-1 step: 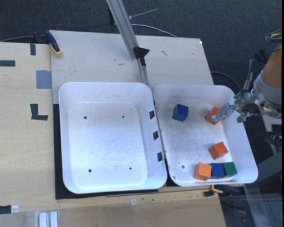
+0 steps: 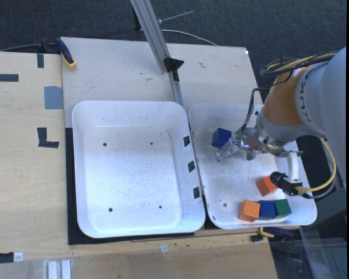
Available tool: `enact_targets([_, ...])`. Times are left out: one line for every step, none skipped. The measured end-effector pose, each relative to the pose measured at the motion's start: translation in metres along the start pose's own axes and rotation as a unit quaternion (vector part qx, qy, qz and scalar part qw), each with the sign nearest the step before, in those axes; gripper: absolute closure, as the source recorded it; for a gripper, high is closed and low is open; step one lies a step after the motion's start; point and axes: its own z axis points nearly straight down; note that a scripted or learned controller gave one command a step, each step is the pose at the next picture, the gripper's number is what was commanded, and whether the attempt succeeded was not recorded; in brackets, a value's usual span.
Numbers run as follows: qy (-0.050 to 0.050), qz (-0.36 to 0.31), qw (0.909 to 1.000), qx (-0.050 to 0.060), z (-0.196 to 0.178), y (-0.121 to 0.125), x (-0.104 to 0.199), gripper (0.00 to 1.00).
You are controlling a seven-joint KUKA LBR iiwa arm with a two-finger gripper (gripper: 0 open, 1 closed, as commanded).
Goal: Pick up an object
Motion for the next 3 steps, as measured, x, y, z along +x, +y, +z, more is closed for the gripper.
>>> enact_targets([-0.002,-0.001,1.0000,-0.006,0.013,0.066,0.040,0.00])
enact_targets([-0.003,0.001,1.0000,-0.002,0.003,0.062,0.038,1.00])
enact_targets([-0.001,-0.001,1.0000,-0.007,-0.091,0.026,0.107,1.00])
